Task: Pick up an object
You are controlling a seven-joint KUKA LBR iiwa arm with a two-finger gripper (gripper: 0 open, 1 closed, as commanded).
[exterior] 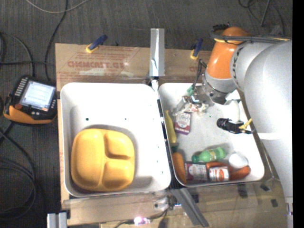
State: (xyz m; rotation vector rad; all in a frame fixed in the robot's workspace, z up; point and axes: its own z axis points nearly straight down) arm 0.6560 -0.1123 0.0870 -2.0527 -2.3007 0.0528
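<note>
One small packet (183,122) hangs lengthwise, long axis vertical, below the pincer (190,103); pincer's grip unclear.

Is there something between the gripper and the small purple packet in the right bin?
Nothing visible does. The gripper hangs just above the small purple packet, which lies clear on the floor of the right white bin, with a yellow banana beside it.
</note>
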